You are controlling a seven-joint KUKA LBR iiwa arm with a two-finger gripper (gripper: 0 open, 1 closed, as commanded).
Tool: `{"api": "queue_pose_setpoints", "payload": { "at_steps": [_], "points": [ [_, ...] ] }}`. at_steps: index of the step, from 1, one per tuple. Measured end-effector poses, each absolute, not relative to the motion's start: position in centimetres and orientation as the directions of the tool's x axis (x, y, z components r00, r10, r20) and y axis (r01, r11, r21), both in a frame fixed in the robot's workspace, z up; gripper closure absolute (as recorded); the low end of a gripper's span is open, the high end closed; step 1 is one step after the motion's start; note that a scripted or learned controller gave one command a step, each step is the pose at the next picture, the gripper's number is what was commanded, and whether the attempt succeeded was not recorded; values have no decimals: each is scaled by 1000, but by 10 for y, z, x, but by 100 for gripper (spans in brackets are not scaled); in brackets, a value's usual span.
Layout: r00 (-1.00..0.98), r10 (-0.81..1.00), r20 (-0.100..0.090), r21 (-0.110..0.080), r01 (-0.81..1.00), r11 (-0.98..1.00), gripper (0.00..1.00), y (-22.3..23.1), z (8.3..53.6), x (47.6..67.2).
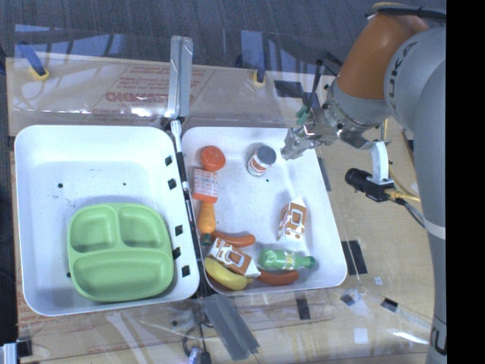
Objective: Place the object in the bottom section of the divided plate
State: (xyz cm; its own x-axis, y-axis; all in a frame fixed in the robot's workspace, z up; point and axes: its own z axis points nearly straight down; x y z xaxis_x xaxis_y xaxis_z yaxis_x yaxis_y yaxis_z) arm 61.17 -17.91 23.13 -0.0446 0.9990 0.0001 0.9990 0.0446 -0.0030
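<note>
The green divided plate (120, 251) lies in the left bin (45, 150) at lower left of the frame, its sections bare. The end effector (294, 147) hovers upper right over the right bin (326, 226), near a small can (261, 160); its opening cannot be told

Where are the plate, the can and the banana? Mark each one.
plate (120, 277): camera view, floor of its large bottom section.
can (261, 160): camera view, its round top.
banana (224, 277): camera view, middle of the yellow peel.
</note>
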Motion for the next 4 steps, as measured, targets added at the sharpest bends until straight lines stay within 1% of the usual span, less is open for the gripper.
{"api": "queue_pose_setpoints", "payload": {
  "at_steps": [1, 2, 3, 4],
  "points": [
    [-10, 1000, -1, -5, 1000, 10, 100, -117, 191, 554],
    [-181, 983, 0, -4, 983, 181, 100, -33, 190, 488],
    [-511, 859, 2, -4, 859, 511, 100, 30, 189, 477],
    [-670, 743, 3, -6, 742, 670, 100, 111, 159, 476]
  ]
}}
